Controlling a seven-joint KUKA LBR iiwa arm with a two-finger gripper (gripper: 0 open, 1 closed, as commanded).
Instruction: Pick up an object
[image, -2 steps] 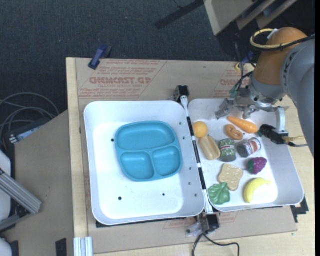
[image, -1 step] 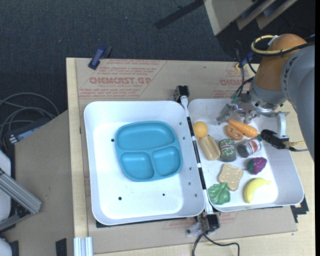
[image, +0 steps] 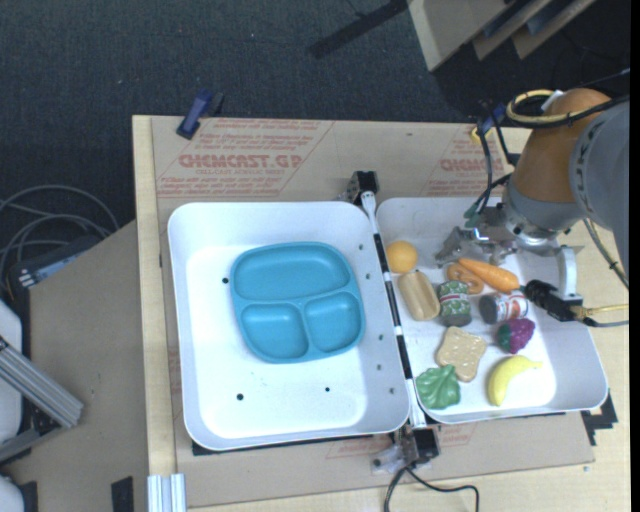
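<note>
Gripper (image: 478, 238) over right bin (image: 585, 360), above carrot (image: 484, 273).
You can read "CHEMCAST GP" on the board (image: 240, 160); finger state you cannot tell.

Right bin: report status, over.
End effector low over right bin, above carrot. Nothing seen held. Toy foods crowded; can and hot dog bun adjacent.

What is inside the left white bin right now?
The left shallow white bin holds one blue plastic tray with three compartments, lying flat near its middle. All three compartments look bare. Whatever lies beneath the tray is covered by it.
</note>
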